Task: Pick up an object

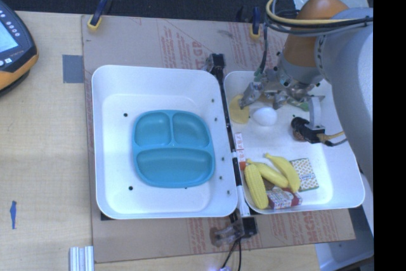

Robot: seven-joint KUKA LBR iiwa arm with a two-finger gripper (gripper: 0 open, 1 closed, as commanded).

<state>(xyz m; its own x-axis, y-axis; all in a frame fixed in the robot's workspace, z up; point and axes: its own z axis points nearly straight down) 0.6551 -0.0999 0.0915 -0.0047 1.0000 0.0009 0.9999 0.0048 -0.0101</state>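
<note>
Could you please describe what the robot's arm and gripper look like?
The arm is bulky, rounded and pale grey, with a glossy orange band above the wrist. Yellow and black cables loop beside that band. The gripper is a small assembly of dull grey metal.

Left bin (106, 136) white; divided plate (173, 148) inside it light blue. Right bin (342, 190) white. Banana (283, 169) and corn cob (255, 184), near side: yellow. Egg (264, 116) white; flat piece (239, 113) left of it pale yellow. Small box (305, 174) right of banana: orange-and-white checks. Packet (281, 199) at near edge red and white. Bench (38, 155) tan wood; cardboard sheet (165, 41) brown, red print. Tape square (73, 68) grey. Arm (350, 57) grey, orange band. Far clamps: yellow clamp (96, 17) left, blue clamp (255, 19) right.
</note>
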